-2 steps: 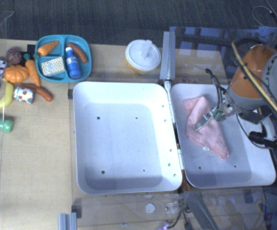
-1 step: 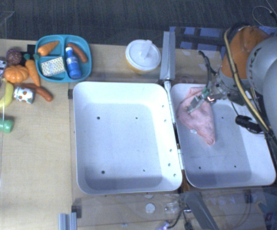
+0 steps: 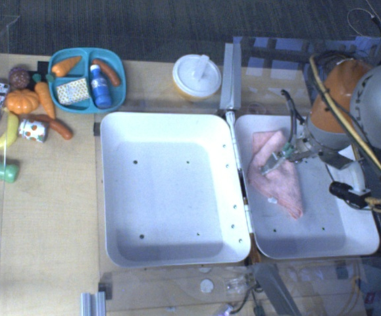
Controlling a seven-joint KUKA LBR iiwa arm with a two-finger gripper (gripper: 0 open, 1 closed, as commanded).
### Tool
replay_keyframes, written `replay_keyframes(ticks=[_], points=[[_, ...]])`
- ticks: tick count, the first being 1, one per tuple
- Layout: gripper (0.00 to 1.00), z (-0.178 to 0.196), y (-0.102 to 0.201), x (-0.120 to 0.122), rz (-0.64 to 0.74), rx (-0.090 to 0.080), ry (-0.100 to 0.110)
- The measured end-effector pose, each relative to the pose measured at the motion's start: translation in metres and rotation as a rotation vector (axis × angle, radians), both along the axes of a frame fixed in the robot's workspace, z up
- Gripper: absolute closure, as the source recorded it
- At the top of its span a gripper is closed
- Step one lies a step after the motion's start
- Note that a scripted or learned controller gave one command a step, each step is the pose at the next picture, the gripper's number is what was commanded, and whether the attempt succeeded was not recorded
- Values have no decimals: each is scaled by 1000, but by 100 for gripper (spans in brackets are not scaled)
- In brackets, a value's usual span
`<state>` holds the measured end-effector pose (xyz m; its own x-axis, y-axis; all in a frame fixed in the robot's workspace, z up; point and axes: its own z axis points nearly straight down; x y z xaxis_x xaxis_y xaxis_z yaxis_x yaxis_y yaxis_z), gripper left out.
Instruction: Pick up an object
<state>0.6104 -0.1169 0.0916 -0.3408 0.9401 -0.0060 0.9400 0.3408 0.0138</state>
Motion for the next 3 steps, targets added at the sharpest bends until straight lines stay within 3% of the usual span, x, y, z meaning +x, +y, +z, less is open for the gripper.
replay_keyframes(ticks=[1, 2, 3], points=[[0, 0, -3, -77, 144, -2, -3], [0, 87, -39, -88, 289, -3, 8], [0, 2, -32, -51, 416, -11, -4]])
